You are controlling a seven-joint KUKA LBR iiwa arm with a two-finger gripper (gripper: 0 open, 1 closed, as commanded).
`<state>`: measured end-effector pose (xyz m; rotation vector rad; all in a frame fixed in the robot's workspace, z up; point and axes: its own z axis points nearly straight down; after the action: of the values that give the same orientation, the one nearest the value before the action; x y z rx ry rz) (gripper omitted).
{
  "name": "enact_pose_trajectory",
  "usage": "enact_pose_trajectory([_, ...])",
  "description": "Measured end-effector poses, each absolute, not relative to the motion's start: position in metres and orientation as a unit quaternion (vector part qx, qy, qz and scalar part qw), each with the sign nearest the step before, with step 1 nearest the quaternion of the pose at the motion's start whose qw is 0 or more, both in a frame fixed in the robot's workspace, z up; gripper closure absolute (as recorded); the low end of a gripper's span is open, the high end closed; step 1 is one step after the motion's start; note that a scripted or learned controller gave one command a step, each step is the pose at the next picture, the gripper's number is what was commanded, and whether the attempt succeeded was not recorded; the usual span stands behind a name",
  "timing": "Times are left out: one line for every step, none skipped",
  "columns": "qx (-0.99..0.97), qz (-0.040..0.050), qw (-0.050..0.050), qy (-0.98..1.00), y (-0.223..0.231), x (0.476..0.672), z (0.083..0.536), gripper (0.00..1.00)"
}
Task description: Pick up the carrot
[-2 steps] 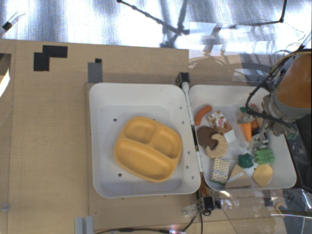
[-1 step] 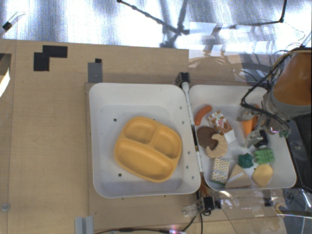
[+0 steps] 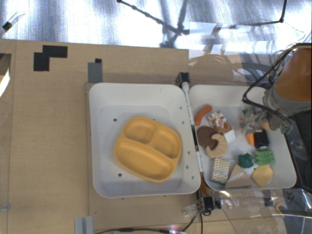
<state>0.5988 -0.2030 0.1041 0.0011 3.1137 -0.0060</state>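
A small orange piece (image 3: 250, 139), which looks like the carrot, lies in the right bin (image 3: 291, 177) near its right side. My gripper (image 3: 258, 135) hangs right over it, its dark tip touching or just beside the orange piece. The arm's body hides part of the piece. The grey arm with its orange band (image 3: 294, 82) comes in from the right edge, above the bin's far right corner.
The right bin also holds a reddish sausage (image 3: 203, 114), a brown cookie (image 3: 208, 136), a patterned box (image 3: 220, 170), green toys (image 3: 263, 157) and a yellow piece (image 3: 262, 175). The left bin (image 3: 102, 130) holds a yellow divided plate (image 3: 147, 147).
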Motion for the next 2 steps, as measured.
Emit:
enact_pose_trajectory([-0.237, -0.0042, 0.009, 0.971, -0.2065, 0.5189, 0.0912, 1.00])
enact_pose_trajectory([-0.237, -0.0044, 0.009, 0.971, -0.2064, 0.5190, 0.0912, 0.00])
